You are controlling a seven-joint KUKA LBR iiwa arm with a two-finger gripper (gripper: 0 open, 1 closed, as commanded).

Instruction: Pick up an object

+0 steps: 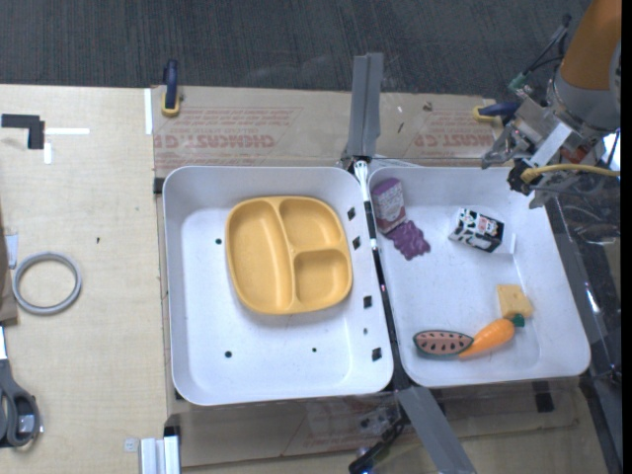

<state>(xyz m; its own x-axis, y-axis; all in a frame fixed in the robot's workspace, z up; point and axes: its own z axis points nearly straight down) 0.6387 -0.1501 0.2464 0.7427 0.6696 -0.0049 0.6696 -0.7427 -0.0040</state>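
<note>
The right bin point(553, 265) holds a purple can point(388, 201) with a purple grape bunch point(409, 239) beside it at the left. A black-and-white toy point(477, 230) lies near the bin's middle. A yellow cheese block point(513, 301), an orange carrot point(491, 338) and a watermelon slice point(442, 343) rest near the front edge. My gripper point(509, 161) hangs over the right bin's far right corner, above and to the right of the black-and-white toy, with nothing seen between its fingers.
The left bin point(197, 344) carries a yellow divided plate point(288, 254). A grey divider bar point(366, 107) runs between the bins at the back. On the wooden bench to the left lie a grey ring point(42, 282) and scissors point(18, 413).
</note>
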